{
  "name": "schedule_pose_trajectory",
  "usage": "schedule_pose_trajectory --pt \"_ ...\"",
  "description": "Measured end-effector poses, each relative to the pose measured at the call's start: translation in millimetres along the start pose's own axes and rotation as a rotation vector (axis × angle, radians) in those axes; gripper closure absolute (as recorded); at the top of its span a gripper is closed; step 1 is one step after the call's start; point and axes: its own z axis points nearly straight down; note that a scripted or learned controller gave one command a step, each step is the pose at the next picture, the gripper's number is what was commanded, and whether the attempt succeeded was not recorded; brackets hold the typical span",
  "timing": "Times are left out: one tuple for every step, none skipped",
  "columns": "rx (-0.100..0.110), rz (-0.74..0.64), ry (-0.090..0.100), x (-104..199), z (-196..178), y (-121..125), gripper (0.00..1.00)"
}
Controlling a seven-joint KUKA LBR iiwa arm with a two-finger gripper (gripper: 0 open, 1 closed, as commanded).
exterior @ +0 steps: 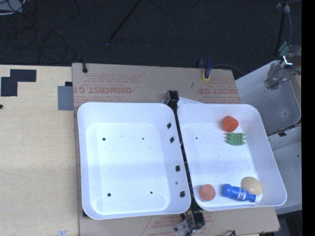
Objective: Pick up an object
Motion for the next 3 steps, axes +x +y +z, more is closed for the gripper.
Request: schedule_pose_trajectory --pt "-0.002 -0.006 0.002 14.8 -11.4 0.7 1.00" --pt "0.000 -0.008 0.004 51.6 -19.2 0.5 1.00" --pt "0.003 -0.007 0.003 58.7 -3.0 0.0 1.00"
